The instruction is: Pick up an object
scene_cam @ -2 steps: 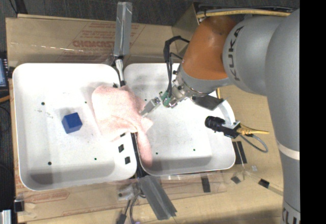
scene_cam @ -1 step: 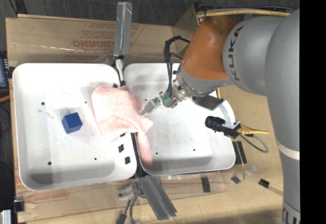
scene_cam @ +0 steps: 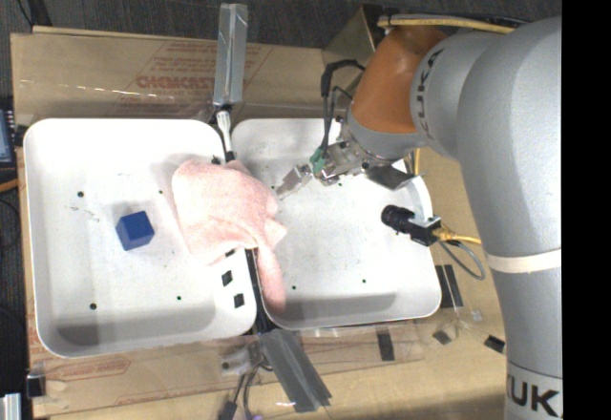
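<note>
A pink cloth (scene_cam: pixel 221 206) lies crumpled over the divider between the two bins, mostly in the left bin (scene_cam: pixel 57 313), with one end hanging into the right bin (scene_cam: pixel 382 299). A small blue cube (scene_cam: pixel 135 229) rests on the left bin's floor, left of the cloth. My gripper (scene_cam: pixel 298 178) is low in the back part of the right bin, pointing left toward the cloth's right edge and just short of it. Nothing visible is held in it.
A grey metal bar (scene_cam: pixel 230 60) stands upright behind the divider. Brown cardboard (scene_cam: pixel 115 74) lies under and behind the bins. The arm's large grey body (scene_cam: pixel 506 151) covers the right side of the bench.
</note>
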Tool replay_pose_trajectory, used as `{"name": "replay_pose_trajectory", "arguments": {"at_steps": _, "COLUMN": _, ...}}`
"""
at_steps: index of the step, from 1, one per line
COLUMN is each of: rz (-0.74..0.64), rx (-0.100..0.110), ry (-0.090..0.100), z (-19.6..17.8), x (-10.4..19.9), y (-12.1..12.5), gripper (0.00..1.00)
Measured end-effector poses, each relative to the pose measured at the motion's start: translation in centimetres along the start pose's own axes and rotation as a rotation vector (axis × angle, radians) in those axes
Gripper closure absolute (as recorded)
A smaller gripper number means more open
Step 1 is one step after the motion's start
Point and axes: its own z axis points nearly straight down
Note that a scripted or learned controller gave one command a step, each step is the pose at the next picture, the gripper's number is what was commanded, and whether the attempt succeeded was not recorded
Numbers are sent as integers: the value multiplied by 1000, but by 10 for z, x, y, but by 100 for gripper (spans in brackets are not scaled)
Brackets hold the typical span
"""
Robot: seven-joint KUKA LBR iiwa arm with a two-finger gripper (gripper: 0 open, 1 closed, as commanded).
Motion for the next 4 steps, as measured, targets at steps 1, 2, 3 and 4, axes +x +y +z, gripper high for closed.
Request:
{"name": "replay_pose_trajectory", "arguments": {"at_steps": 1, "rz": -138, "rx": -3, "ry": -1, "z": -50, "x": 33, "y": 64, "gripper": 0}}
{"name": "replay_pose_trajectory", "arguments": {"at_steps": 2, "rz": -314, "rx": 1, "ry": 1, "z": -49, "x": 58, "y": 41, "gripper": 0}}
{"name": "replay_pose_trajectory", "arguments": {"at_steps": 3, "rz": -432, "rx": -1, "ry": 0, "z": 14, "x": 15, "y": 13, "gripper": 0}}
{"name": "replay_pose_trajectory", "arguments": {"at_steps": 4, "rz": -391, "rx": -2, "ry": -1, "z": 49, "x": 5, "y": 42, "gripper": 0}}
